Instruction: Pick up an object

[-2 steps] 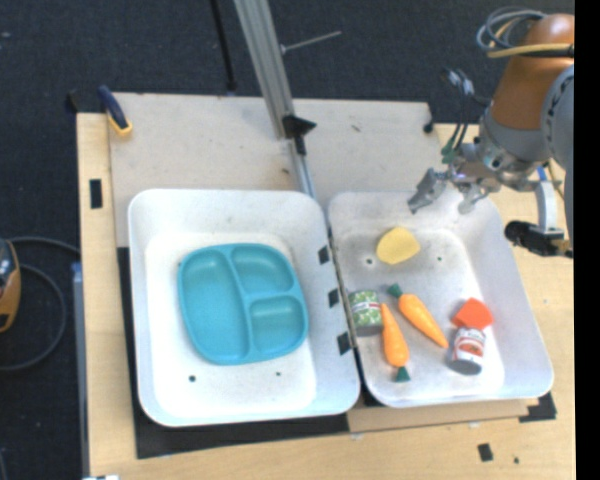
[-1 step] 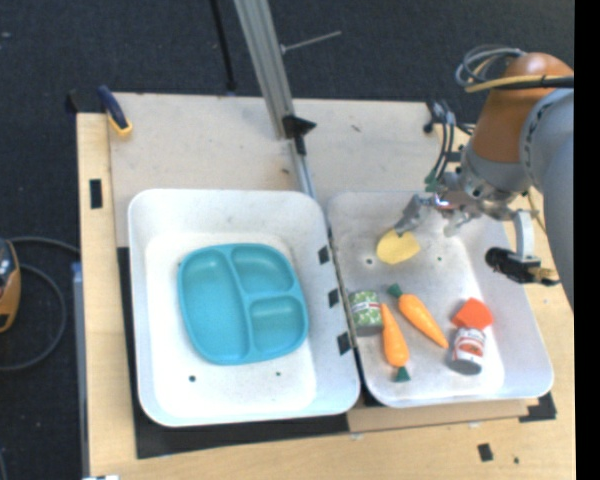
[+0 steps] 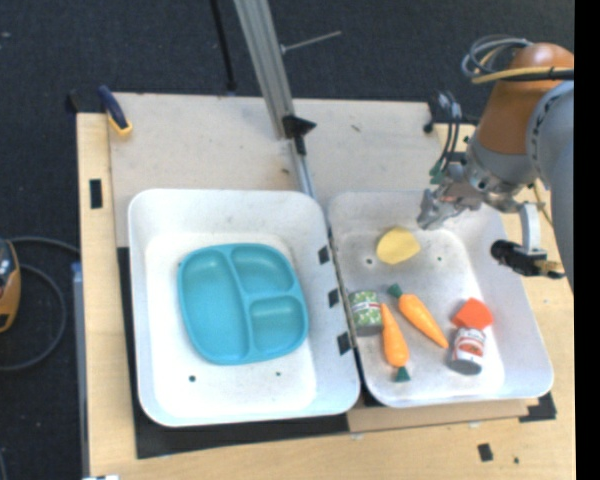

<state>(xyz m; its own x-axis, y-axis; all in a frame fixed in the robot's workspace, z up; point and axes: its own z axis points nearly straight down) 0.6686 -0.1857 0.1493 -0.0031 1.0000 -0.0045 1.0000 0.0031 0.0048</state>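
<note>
The pincer [image 3: 432, 211] hangs over the far part of the right bin [image 3: 510, 368], up near its top rim, and I cannot tell how it is set, because it is small and dark from up here. Nothing shows in it, so it looks like nothing has been picked up yet. The grey arm [image 3: 515, 118] with its orange band comes in from about 2 o'clock of the pincer. The closest thing is a yellow lump [image 3: 398, 246], maybe a toy lemon, lying just beside the pincer at about 7 o'clock. It sits alone, apart from the other toys. Farther off at 6 o'clock lie two carrots [image 3: 408, 326], touching at the top ends like a letter V. A small green can [image 3: 366, 311] sits right next to the left carrot, at its 10 o'clock. A little bottle with a red cap [image 3: 469, 336] lies on its side at 3 o'clock of the carrots. The left bin [image 3: 150, 388] holds a blue tray [image 3: 242, 302] with three parts. I think this is the reaching step. Next, the pincer should slide a bit toward 7 o'clock, get above the yellow lump, go down and squeeze it.
</note>
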